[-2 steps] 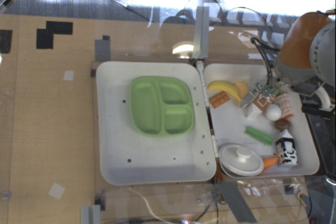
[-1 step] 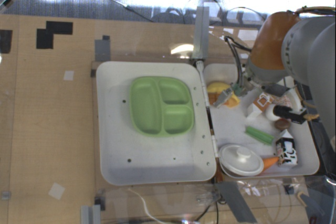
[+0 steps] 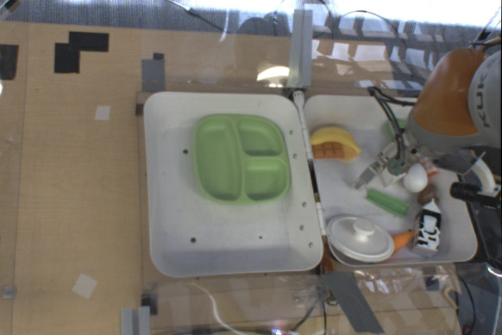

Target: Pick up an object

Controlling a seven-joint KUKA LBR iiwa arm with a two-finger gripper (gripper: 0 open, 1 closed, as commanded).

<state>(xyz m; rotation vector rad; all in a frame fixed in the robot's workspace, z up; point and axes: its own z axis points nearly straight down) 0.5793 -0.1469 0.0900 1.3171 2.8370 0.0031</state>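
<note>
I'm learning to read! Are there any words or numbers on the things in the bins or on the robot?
No words or numbers can be read here.
Black-and-white carton in the right bin: dark patches, no letters clear enough to read.
Robot arm: dark marks at the picture's edge, cut off and too blurred to read.
Green divided plate in the left bin: no writing on it.
</note>
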